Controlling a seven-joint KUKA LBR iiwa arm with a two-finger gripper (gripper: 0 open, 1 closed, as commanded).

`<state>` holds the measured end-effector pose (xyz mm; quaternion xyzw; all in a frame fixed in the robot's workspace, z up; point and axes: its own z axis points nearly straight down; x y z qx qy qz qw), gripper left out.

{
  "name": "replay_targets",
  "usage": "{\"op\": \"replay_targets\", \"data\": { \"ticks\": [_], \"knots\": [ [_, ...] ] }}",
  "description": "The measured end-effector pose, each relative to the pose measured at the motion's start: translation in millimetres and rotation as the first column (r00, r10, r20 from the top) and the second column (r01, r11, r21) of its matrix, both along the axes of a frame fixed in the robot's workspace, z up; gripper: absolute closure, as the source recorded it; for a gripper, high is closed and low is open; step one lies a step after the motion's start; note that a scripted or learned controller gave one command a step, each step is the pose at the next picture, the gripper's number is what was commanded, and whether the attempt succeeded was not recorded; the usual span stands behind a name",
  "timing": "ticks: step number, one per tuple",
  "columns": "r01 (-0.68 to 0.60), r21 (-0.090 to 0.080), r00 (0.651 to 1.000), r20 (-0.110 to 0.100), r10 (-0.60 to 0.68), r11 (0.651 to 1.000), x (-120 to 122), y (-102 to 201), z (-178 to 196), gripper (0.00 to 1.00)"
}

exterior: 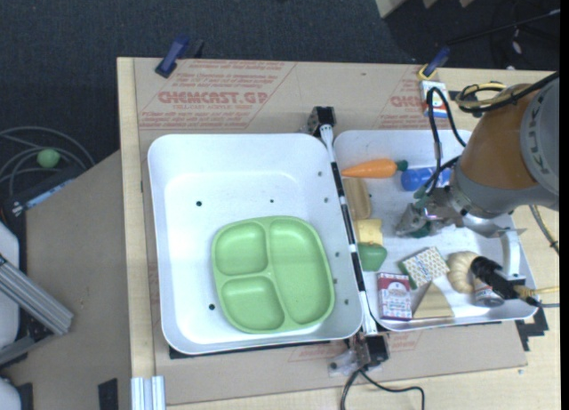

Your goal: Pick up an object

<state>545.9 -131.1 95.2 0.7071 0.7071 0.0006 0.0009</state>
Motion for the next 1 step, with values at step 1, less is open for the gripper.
{"op": "replay_targets", "data": {
  "ticks": [1],
  "knots": [
    [-0.002, 0.001, 1.000, 0.000, 0.002, 1.000, -10.8, 76.0, 90.0, 1.00]
  ]
}}
